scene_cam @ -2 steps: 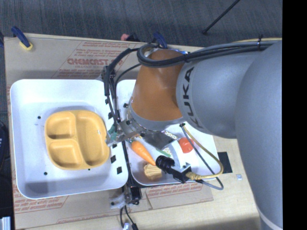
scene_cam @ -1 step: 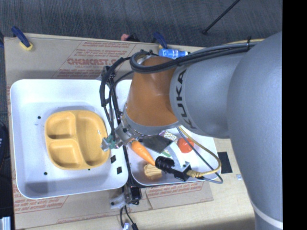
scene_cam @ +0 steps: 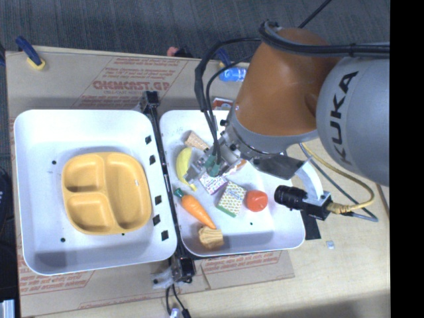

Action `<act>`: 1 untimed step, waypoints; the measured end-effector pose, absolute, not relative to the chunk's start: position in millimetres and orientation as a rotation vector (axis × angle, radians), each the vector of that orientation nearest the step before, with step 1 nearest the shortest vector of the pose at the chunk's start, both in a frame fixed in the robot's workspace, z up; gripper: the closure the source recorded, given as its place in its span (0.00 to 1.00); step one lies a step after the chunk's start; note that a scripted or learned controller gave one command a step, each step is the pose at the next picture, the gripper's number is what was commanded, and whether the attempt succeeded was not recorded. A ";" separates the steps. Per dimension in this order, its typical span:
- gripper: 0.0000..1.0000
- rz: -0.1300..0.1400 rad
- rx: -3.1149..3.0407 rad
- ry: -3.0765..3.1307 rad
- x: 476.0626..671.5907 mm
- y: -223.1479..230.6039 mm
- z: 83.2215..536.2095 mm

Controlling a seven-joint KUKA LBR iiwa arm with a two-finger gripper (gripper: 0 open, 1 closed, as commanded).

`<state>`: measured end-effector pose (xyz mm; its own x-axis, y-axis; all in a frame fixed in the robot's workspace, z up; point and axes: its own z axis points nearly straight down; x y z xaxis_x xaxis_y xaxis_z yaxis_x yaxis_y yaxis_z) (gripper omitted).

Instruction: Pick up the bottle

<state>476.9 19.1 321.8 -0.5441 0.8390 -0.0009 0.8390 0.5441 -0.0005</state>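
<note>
My gripper (scene_cam: 208,165) is low over the middle of the right bin (scene_cam: 286,236), below the big orange and grey wrist. A small teal-green item (scene_cam: 214,168) sits right at the gripper's tip, above a purple patterned packet (scene_cam: 213,183). I cannot tell whether this teal item is the bottle, because the wrist hides much of the bin's back half. A yellow banana (scene_cam: 183,163) lies just left of the gripper.
The right bin also holds a carrot (scene_cam: 196,208), a bread chunk (scene_cam: 211,237), a red tomato (scene_cam: 256,200), a green patterned block (scene_cam: 230,199) and a tan piece (scene_cam: 195,140). A yellow divided plate (scene_cam: 105,192) lies in the left bin (scene_cam: 33,131). A blue-and-white object (scene_cam: 232,74) sits behind the bins.
</note>
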 end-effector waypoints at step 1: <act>1.00 -0.004 1.130 2.935 475.9 81.3 268.5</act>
